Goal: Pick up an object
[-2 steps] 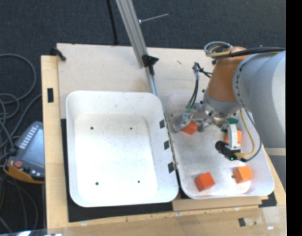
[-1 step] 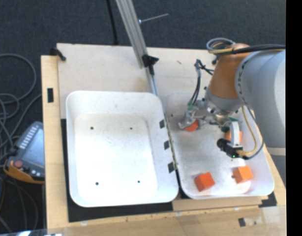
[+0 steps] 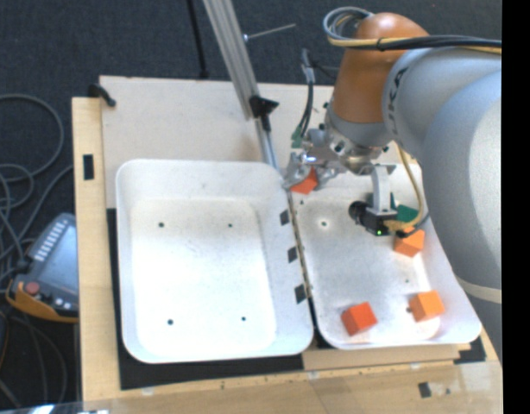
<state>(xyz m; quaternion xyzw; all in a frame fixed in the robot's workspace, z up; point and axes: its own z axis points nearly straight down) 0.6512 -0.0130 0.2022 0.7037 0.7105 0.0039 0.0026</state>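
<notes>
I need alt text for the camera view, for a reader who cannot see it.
A grey robot arm holds its gripper at the far left corner of the right white bin, a small orange-red block between its fingers. Three orange blocks and a green piece lie in that bin.

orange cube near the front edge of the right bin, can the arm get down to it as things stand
Probably yes. The small orange cube sits alone on the floor of the right white bin, apart from the other orange blocks, with nothing over it. The gripper hangs at the bin's far-left corner.
</notes>
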